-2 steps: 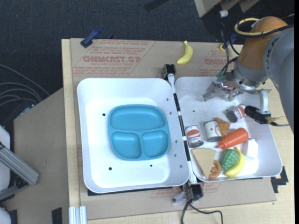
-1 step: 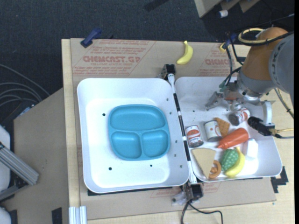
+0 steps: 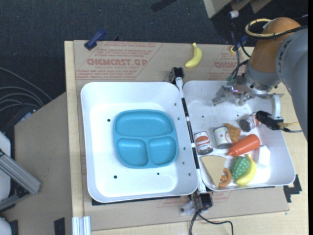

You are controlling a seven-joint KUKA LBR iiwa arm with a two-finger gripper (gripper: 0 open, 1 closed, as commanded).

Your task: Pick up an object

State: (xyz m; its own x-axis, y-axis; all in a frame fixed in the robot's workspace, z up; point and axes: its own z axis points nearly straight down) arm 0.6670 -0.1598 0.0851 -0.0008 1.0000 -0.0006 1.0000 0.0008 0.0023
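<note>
Several small objects crowd the near end of the right bin (image 3: pixel 281 173), and any of them would do: an orange carrot (image 3: pixel 244 145), two little cans (image 3: pixel 202 142) lying beside it, a green piece (image 3: pixel 239 165) against a yellow banana (image 3: pixel 249 175), and a tan wedge (image 3: pixel 213 166) at the front. I read this as the approach step, nothing picked yet. My gripper (image 3: pixel 234 94) hangs over the far end of that same bin, above bare white floor, well apart from the cluster; the carrot lies nearer the camera and slightly toward the arm's side from it. I cannot tell from this slant whether the pincer is spread or closed, and I see nothing in it. Next, I judge, it must travel toward the heap and descend on one piece. The left bin (image 3: pixel 93 131) holds a blue divided tray (image 3: pixel 145 137); a second banana (image 3: pixel 193 57) lies on the bench beyond.
</note>
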